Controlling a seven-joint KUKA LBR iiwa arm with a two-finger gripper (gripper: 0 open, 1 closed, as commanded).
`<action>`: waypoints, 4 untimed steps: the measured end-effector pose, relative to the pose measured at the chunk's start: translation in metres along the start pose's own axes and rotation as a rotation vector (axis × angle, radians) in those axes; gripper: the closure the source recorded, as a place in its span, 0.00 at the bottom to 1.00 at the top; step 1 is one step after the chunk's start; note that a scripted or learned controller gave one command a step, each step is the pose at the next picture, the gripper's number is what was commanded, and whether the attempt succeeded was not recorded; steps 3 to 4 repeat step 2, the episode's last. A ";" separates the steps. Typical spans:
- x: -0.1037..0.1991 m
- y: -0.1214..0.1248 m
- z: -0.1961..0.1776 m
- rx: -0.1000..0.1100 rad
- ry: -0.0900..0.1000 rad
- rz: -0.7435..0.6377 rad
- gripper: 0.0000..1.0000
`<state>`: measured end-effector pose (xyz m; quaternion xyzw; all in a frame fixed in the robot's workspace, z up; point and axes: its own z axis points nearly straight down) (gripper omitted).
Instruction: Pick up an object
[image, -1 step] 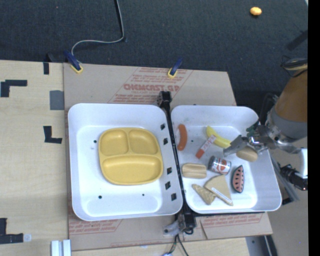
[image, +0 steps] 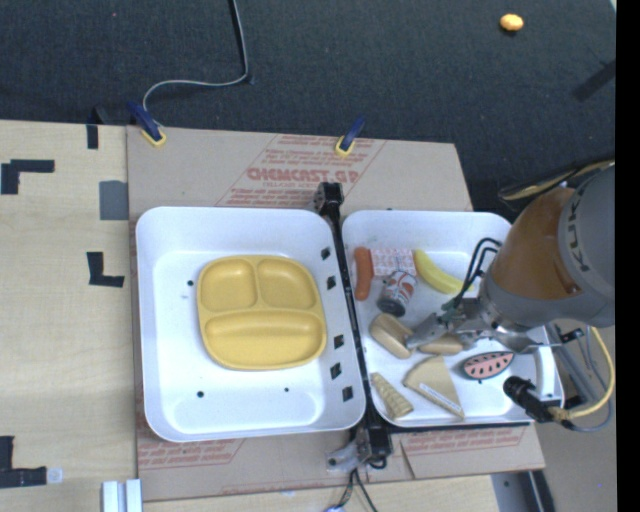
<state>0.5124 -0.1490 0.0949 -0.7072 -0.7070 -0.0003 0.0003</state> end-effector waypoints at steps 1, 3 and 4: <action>0.000 0.000 -0.009 0.002 0.002 0.000 1.00; 0.074 -0.002 -0.092 0.000 0.000 -0.003 1.00; 0.074 -0.002 -0.092 0.000 0.000 -0.003 1.00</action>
